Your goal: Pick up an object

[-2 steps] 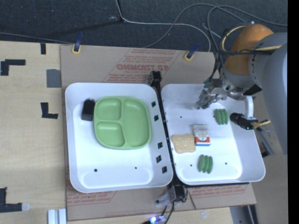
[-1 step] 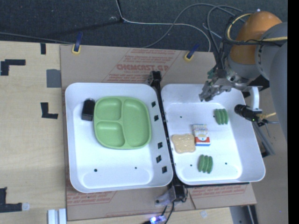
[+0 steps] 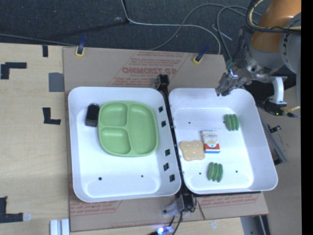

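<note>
Right bin (image 3: 254, 146): two ribbed green pieces were seen, one (image 3: 231, 122) near the far right wall, one (image 3: 214, 172) near the front; a tan bread-like slice (image 3: 191, 150) lay flat at centre, touching a small white, red and blue carton (image 3: 211, 141).

Place: I was looking at a robotics lab bench, not a home.
Bench: two white bins (image 3: 78, 146) sat on a cardboard sheet (image 3: 146, 67) clamped with yellow clips (image 3: 199, 58).
Cabling: loose cables (image 3: 195, 18) ran over dark carpet (image 3: 49, 9).
Markings: black tape marks (image 3: 49, 116) dotted the wooden surface.
</note>
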Controlling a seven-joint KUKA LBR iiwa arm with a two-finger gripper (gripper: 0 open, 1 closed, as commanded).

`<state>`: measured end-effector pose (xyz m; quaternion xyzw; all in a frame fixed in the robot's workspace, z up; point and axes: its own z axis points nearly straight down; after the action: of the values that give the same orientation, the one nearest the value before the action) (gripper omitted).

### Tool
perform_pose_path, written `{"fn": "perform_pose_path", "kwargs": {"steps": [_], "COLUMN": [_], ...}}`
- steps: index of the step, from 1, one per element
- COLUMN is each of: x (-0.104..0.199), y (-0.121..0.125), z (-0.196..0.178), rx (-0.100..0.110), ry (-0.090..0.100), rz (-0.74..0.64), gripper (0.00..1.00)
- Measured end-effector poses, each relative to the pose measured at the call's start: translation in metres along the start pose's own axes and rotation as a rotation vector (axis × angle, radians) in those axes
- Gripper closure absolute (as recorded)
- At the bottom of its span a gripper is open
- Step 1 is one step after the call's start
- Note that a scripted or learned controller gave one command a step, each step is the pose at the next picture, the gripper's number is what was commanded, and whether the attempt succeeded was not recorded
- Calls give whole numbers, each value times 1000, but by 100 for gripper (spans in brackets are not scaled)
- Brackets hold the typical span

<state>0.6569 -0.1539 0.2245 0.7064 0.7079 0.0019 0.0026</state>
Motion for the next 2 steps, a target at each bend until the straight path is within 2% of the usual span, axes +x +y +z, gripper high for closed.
{"fn": "perform_pose_path", "kwargs": {"steps": [1,2], "x": [10,58], "y": [3,-12], "z": [-59,-50], "rx": [0,8], "ry": [0,2], "rz": [-1,-3], "gripper": [100,100]}}
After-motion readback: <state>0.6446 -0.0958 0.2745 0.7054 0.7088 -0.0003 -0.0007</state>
